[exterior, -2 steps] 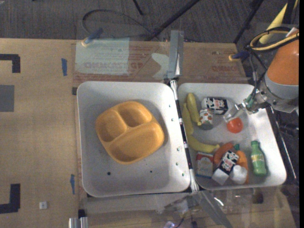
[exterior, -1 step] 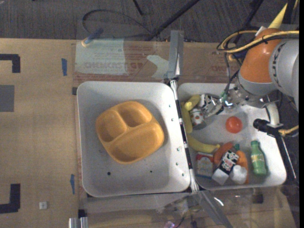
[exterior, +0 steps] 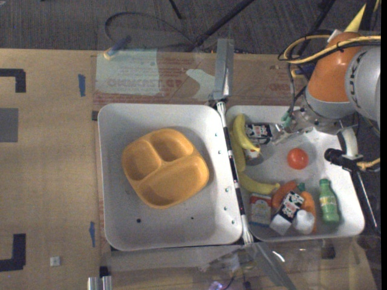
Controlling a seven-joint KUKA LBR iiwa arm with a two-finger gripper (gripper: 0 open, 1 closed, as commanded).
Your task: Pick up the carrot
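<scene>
A single fixed camera looks down at a slant from above the surface [exterior: 48, 162], far enough back to take in both white bins [exterior: 115, 125], with the arm [exterior: 338, 77] entering at 2 o'clock.

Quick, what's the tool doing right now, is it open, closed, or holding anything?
Tool: over the right bin, near the banana; whether it is open or closed cannot be told.
</scene>
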